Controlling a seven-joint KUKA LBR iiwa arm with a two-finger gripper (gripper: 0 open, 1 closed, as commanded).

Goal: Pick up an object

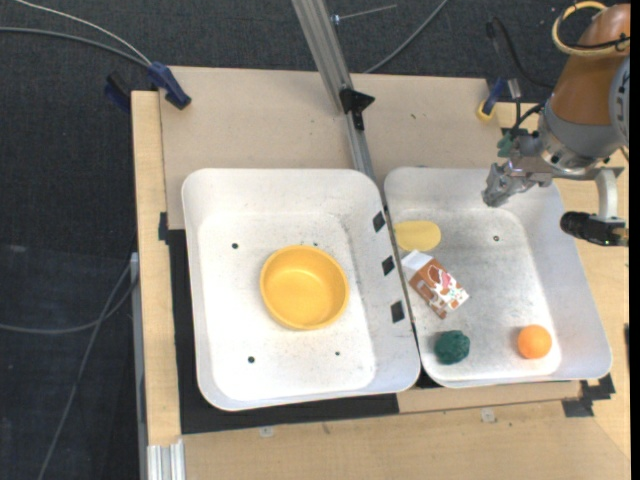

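White plastic forms both shallow bins; the left bin [215,368] carries a yellow bowl [304,286] near its middle, and the right bin [585,308] carries four small items. A pale yellow flat piece [417,234] lies near the dividing edge at the upper left of that bin. Just below it a small printed carton [438,287] lies tilted. A dark green lump [452,346] and an orange ball [534,341] sit along the near wall, well apart from each other.

The gripper [498,192] is seen over the far right part of the right bin, above bare floor, with nothing held in it. How far it stands open cannot be told from this angle. No item has been lifted; the step in hand is judged to be the approach to a chosen object.

For a sound pick, one item with open space around it should be selected. The orange ball and the green lump are judged the better candidates, though each lies close to the near wall, so the descent should be kept clear of the rim. The carton's tilt would call for the wrist to be turned across its narrow side. The flat piece is judged hard to get under. A roll-away of the ball is the chief risk.
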